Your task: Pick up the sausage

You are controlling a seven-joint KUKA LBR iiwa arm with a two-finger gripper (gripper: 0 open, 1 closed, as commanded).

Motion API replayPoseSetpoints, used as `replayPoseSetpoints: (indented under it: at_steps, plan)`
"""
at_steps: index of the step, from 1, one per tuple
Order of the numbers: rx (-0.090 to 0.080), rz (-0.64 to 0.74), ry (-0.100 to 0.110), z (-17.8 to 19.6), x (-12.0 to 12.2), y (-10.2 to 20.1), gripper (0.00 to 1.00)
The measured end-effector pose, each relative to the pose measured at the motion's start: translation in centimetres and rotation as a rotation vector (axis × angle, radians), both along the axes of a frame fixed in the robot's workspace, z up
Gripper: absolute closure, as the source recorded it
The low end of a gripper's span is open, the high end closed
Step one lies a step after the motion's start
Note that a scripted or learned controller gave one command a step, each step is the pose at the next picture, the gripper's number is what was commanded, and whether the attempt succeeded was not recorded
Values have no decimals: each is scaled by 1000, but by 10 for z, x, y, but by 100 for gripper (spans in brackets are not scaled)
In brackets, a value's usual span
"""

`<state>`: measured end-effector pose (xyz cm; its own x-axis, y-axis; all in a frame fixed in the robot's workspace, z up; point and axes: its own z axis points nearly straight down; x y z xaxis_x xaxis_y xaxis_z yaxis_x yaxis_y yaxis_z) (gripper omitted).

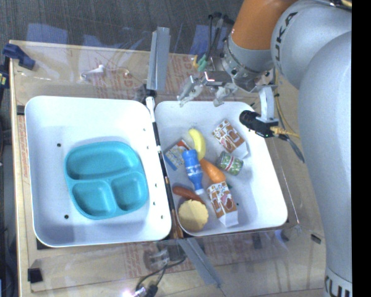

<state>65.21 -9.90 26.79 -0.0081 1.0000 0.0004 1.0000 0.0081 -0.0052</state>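
Observation:
The sausage (pixel 187 193) is a reddish-brown link lying in the right bin (pixel 269 193), low on its left side, just above a round tan cookie (pixel 193 215) and below a blue bottle (pixel 192 169). My gripper (pixel 204 92) hangs over the bin's far rim, well above and behind the sausage, with its two metal fingers spread apart and nothing between them.
Around the sausage lie an orange carrot (pixel 213 170), a yellow banana (pixel 198 142), two small cartons (pixel 222 203) (pixel 228 135), a green can (pixel 230 163) and a small packet (pixel 173 156). The left bin (pixel 43 122) holds a teal divided tray (pixel 106 179).

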Motion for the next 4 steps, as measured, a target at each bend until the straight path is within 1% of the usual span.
replayPoseSetpoints:
  at_steps: [1, 2, 3, 4]
  plan:
    - [-1, 19, 1, -104, -47, -51, 0]
    - [-1, 67, -3, -177, -15, -58, 0]
    - [-3, 72, -2, -166, -14, -58, 100]
    - [-3, 72, -2, -166, -14, -58, 0]
